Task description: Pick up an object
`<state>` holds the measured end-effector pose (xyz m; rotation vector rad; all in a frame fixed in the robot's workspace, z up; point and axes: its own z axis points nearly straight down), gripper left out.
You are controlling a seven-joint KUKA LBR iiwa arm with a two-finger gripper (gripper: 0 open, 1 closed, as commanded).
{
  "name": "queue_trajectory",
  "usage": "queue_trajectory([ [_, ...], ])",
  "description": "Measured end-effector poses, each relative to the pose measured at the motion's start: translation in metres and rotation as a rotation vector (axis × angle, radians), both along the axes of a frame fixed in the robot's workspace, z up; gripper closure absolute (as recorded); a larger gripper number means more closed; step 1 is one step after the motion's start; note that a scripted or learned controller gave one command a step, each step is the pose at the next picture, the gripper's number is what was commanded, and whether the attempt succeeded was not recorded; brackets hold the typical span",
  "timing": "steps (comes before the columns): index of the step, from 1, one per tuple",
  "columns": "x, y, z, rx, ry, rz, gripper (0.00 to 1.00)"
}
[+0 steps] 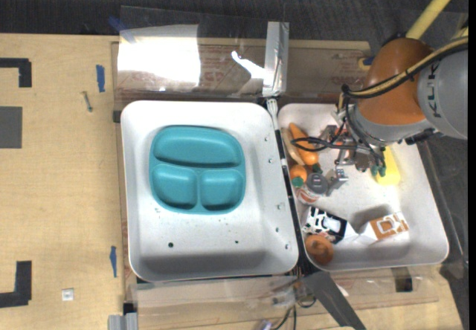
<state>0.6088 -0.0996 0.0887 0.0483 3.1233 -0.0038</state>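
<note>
My gripper (pixel 326 178) hangs low in the left half of the right bin (pixel 428 206), below the orange band of the arm (pixel 394 91). It sits just right of an orange carrot-shaped toy (pixel 297 144) and a small orange and green piece (pixel 298 175). A black-and-white patterned object (pixel 324 224) lies just below the gripper, with a round orange-brown ball (pixel 320 248) in front of it. A grey block with an orange-and-white face (pixel 385 223) lies to the lower right. A yellow object with a green bit (pixel 386 167) is partly hidden by the wrist.
The left bin (pixel 141 232) holds a teal divided plate (pixel 198 167). The two bins meet at a shared rim (pixel 286 180) close to the gripper's left. A clear plastic sheet and a taped strip (pixel 276 57) lie behind the bins. Cables hang around the wrist.
</note>
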Motion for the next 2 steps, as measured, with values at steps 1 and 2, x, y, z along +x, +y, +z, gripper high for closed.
queue_trajectory([
  [1, 0.003, 0.001, 0.010, -0.001, -0.009, 0.004, 1.00],
  [2, 0.028, 0.059, 0.097, 0.001, 0.007, 0.218, 1.00],
])
